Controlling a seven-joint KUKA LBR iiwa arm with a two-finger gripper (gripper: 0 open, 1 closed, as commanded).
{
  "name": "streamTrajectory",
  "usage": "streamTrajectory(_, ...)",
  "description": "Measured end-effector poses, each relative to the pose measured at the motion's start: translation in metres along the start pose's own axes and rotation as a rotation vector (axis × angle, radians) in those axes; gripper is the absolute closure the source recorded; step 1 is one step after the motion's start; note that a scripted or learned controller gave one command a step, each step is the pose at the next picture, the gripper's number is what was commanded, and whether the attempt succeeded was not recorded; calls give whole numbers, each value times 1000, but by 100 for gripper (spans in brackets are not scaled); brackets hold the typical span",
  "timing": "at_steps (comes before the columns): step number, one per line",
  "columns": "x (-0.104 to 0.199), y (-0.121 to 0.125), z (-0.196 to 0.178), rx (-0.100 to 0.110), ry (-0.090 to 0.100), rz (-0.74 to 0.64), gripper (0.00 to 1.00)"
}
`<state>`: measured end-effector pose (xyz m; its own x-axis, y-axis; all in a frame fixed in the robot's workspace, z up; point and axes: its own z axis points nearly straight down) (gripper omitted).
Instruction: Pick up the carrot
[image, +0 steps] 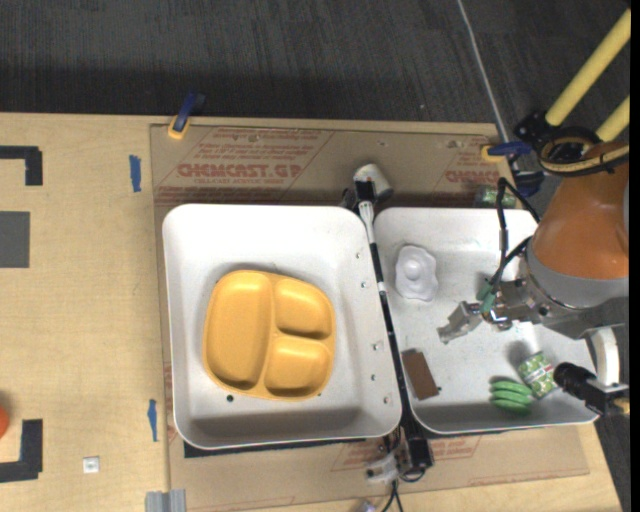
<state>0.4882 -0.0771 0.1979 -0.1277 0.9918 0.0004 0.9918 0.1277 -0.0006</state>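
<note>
While pincer (462, 322) hovers mid right bin (455, 225) | green item (512, 393) near front edge

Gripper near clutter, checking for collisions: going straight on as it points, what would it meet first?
Probably bare floor of the right bin: the gripper aims leftward between the clear cup and the brown block. Depth is unclear.

1. The two white bins (190, 240) look like smooth, slightly glossy moulded plastic.
2. The yellow divided tray (268, 332) has a soft satin plastic sheen.
3. The bench top (80, 330) appears matt, like pale wood or board.
4. The brown sheet (330, 165) under the bins reads as printed matt cardboard.
5. The gripper (470, 318) looks like dull grey metal.
6. The arm's orange band (590, 235) is smooth and glossy.
</note>
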Motion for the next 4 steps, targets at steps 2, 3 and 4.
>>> streamTrajectory(2,15,57,-123,-4,-3,-315,0)
streamTrajectory(3,81,1,-60,1,0,-138,0)
streamTrajectory(4,182,14,35,1,0,-326,0)
